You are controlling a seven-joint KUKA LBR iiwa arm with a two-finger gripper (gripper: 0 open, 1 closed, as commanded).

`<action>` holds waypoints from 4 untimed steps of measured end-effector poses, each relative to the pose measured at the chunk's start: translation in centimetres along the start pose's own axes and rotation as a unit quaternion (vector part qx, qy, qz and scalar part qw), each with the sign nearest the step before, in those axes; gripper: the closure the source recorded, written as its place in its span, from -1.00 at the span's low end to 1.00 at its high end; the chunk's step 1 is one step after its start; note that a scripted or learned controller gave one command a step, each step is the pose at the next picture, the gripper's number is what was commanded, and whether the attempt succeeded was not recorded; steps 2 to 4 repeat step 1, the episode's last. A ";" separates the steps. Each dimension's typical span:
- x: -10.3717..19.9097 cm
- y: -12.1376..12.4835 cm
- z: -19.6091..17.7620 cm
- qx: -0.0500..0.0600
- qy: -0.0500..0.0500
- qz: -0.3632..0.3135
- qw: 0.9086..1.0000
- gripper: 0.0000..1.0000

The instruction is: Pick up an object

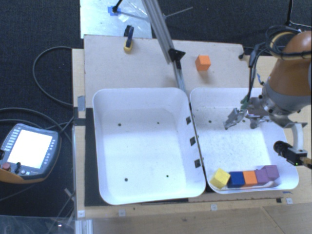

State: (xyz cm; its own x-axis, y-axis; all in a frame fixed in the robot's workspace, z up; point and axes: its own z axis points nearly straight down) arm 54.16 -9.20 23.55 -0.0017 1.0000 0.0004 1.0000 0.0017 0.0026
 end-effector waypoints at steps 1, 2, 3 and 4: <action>0.5 -0.7 14.8 0.003 0.000 0.000 1.000 -1.00; 0.5 -0.7 14.8 0.003 0.000 0.000 1.000 -1.00; 0.5 -0.7 14.8 0.003 0.000 0.000 1.000 -1.00; 0.5 -0.7 14.8 0.003 0.000 0.000 1.000 -1.00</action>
